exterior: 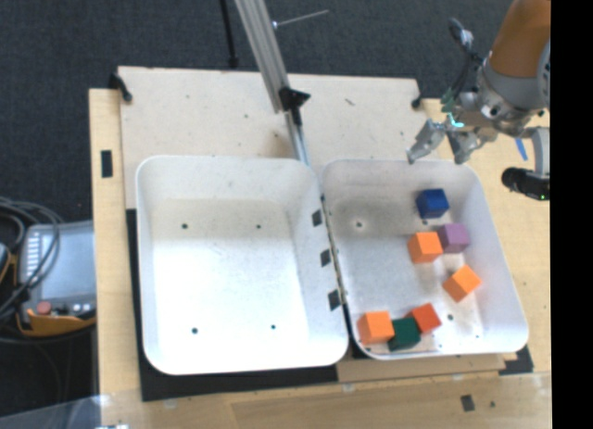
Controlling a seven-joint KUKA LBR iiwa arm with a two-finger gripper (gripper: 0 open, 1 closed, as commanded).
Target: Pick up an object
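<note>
1. Your pincer (pixel 443 143) hangs at the right bin's (pixel 500 299) one o'clock rim, fingers spread wide, gripping nothing.
2. You're in the approach step; no object is lifted yet.
3. The blue cube (pixel 432 202) lies nearest, at six o'clock from the pincer; orange (pixel 425 246) and purple (pixel 453 236) cubes touch just beyond.
4. Next, you should centre over the blue cube, descend, and close.

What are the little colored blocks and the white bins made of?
The blocks, like the blue one, look like matte foam or painted wood; soft edges, no shine. The right bin and the left bin look like smooth molded plastic, with rounded corners.
</note>
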